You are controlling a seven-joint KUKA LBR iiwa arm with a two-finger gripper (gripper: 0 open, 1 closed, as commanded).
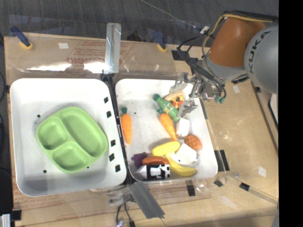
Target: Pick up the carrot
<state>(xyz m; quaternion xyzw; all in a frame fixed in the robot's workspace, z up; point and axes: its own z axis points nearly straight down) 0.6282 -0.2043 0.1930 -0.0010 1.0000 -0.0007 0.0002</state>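
Note:
Two carrots lie in the right bin (142, 91). One carrot (126, 127), orange with a green top, lies lengthwise against the bin's left wall. A second carrot (167, 125) lies slanted in the middle of the toy pile. My gripper (185, 97) hangs over the bin's upper right part, just up and right of the second carrot. It is open, with nothing between its fingers. A green and yellow toy (168, 103) sits right beside its left side.
The right bin also holds a banana (182, 170), a yellow piece (165, 148), white pieces (182, 126), an orange-red lump (193, 142), a purple toy (138, 159) and a black-and-white toy (159, 172). A green divided plate (71, 138) lies in the left bin (23, 98).

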